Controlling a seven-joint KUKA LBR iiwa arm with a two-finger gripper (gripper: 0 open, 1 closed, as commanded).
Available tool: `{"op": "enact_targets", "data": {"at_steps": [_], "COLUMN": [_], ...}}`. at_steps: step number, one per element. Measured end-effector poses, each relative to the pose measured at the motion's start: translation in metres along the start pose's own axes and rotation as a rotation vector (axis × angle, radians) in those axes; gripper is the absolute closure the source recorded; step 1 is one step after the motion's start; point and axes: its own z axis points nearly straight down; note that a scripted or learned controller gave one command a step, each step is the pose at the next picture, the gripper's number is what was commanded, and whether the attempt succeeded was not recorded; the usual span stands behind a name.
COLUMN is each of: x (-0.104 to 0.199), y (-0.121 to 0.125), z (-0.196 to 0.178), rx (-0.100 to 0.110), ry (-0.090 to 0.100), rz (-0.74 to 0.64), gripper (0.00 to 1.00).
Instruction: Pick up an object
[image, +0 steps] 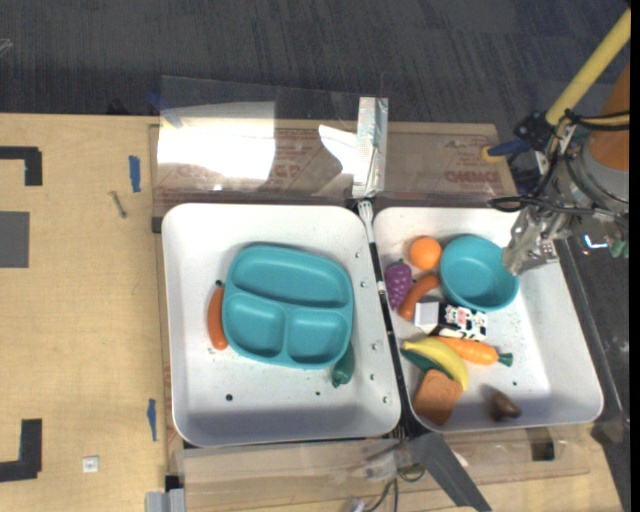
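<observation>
Gripper (527, 248), finger state hidden, hovers right of the teal bowl (478, 271), seemingly light, rigid, best pinched at its rim.

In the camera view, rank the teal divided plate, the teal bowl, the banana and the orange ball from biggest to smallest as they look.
1. teal divided plate, clearly largest
2. teal bowl
3. banana, long but thin, so its place under the bowl is a bit unsure
4. orange ball, smallest
</observation>
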Motion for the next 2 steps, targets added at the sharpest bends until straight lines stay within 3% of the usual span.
{"op": "enact_targets", "data": {"at_steps": [1,2], "x": [-0.069,-0.072], "y": [0.011,0.046], "z": [0.014,0.018], "rx": [0.001,0.001], "ry": [0.001,0.001], "rz": [0.0,0.03], "gripper": [1.0,1.0]}}
